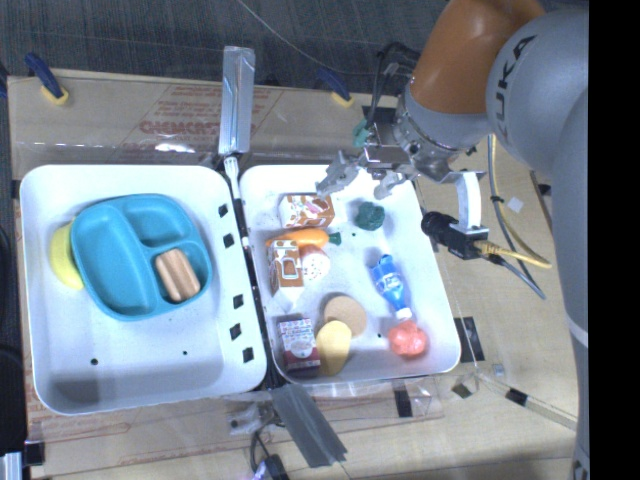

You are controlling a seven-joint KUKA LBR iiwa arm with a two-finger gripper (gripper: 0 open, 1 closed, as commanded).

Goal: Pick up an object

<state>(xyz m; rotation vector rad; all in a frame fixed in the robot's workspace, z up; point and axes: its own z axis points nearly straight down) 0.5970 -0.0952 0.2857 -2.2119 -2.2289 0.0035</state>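
The claw (365,173) hangs spread apart over the far edge of the right bin (432,298), with nothing between its fingers. Just beside it lies a dark green lump (370,215), perhaps a toy vegetable; a blue bottle (389,281) lies toward the bin's right edge.

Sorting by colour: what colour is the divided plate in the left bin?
Light blue divided plate, clearest in the camera view.
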